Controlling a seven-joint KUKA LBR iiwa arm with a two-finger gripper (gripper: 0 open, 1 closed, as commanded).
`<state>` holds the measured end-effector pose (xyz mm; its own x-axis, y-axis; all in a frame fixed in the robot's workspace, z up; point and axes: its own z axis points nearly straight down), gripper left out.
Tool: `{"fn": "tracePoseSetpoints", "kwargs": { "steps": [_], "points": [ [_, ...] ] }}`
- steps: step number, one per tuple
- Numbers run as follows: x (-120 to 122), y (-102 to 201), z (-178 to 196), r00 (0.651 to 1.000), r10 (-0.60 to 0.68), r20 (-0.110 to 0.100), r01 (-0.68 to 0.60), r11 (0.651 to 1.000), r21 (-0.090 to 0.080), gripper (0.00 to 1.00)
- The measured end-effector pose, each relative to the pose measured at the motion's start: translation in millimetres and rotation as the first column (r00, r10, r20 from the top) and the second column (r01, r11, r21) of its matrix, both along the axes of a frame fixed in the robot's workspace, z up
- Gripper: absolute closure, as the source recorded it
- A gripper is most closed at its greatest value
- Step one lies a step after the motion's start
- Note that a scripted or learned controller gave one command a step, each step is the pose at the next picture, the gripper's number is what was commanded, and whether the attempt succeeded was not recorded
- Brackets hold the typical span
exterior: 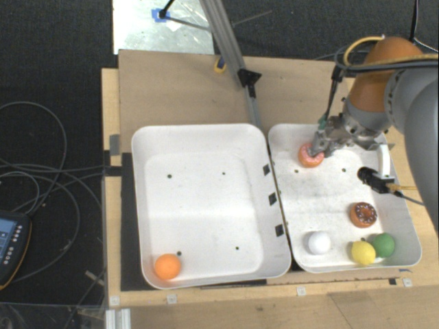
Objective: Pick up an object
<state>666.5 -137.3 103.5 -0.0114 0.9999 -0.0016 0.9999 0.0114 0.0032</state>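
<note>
With the end effector point(319, 149) directly over the pink doughnut point(311, 156), its opening unreadable, centre it before closing and lift straight.

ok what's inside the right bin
In the right bin: a pink ring under the gripper, a brown donut, white ball, yellow ball and green ball. The gripper covers part of the ring.

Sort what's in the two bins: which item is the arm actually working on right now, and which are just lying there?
In play:
- gripper, down at the far end of the right bin
- pink object right under it

Lying about:
- orange ball, left bin
- brown doughnut
- white ball
- yellow object
- green ball
</note>
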Motion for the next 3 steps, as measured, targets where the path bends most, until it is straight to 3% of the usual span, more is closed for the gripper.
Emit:
{"fn": "tracePoseSetpoints", "kwargs": {
  "steps": [2, 3],
  "points": [
    [-2, -9, 109, 1.0, -0.007, 0.005, 0.007, 1.0, 0.0, 1.0],
    [-20, 47, 105, 1.0, -0.001, -0.003, 0.001, 1.0, 0.004, 1.0]
  ]
}}
